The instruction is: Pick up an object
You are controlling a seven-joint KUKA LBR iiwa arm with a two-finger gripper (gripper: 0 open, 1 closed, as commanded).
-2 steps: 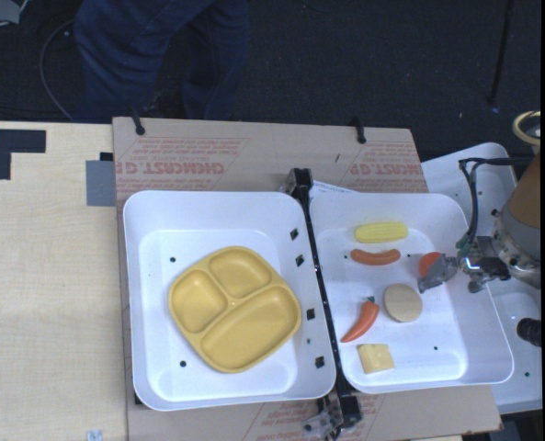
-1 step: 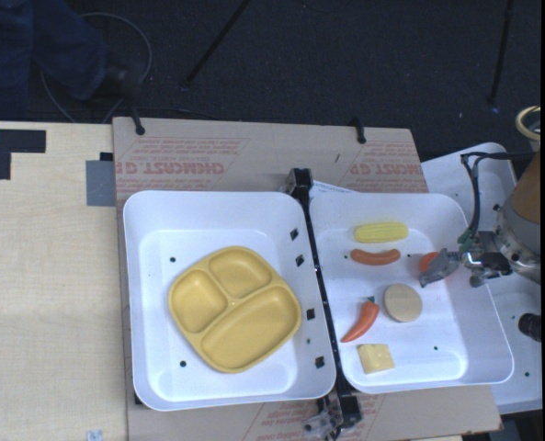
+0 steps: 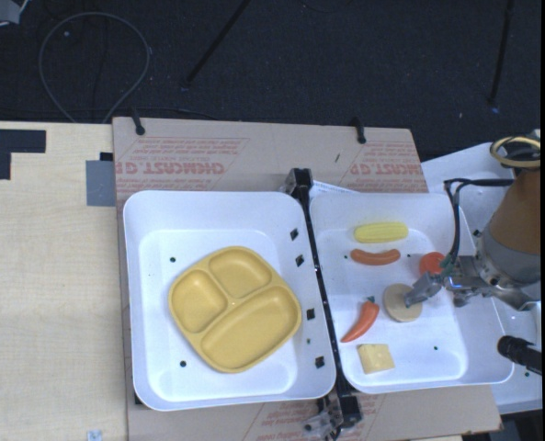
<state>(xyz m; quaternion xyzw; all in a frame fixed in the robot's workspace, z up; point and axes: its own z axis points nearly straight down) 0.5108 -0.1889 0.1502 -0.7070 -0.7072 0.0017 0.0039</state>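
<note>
Gripper low over the right bin's toy food

The gripper [image 3: 425,289] hangs at the round tan disc [image 3: 402,303], how far apart its fingers stand cannot be told; sausage [image 3: 375,257], corn cob [image 3: 380,233], chili pepper [image 3: 362,321] and cheese wedge [image 3: 376,358] lie nearby; a yellow divided plate [image 3: 235,308] sits in the left bin [image 3: 153,237]

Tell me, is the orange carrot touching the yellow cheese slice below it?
Apart. The camera view shows the carrot lying aslant above the cheese slice, with a strip of white bin floor plainly between them.
</note>
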